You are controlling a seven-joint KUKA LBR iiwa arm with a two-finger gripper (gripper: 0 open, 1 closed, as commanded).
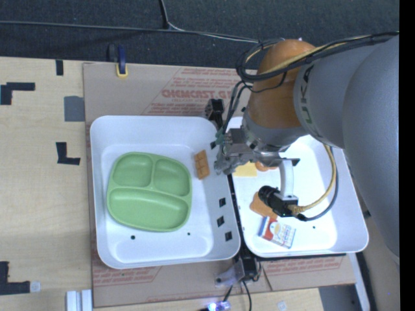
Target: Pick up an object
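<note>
Arm: the grey arm (343, 102) with its orange band (279, 76) comes in from 3 o'clock and hangs over the seam between the two bins.
End effector: the end effector (228, 153) sits over the inner edge of the right bin, just beside the divide; whether it is open or closed cannot be told, and nothing can be seen gripped in it.
Left bin: the left bin (130, 129) holds a green divided plate (150, 191) toward 9 o'clock of its floor.
Orange block: a small orange block (202, 164) lies in the left bin at 3 o'clock of the plate, apart from it and just beside the end effector at its 9 o'clock.
Right bin: the right bin (337, 233) is partly hidden by the arm.
Yellow piece: a yellow piece (246, 170) lies in the right bin, at 5 o'clock of the end effector and near it.
Orange object: an orange object (259, 205) lies lower, partly behind a black fitting.
Small box: a small printed box (279, 231) lies toward 6 o'clock of the right bin.
Desk: the desk (39, 193) carries a cardboard sheet (188, 91) under both bins.
</note>
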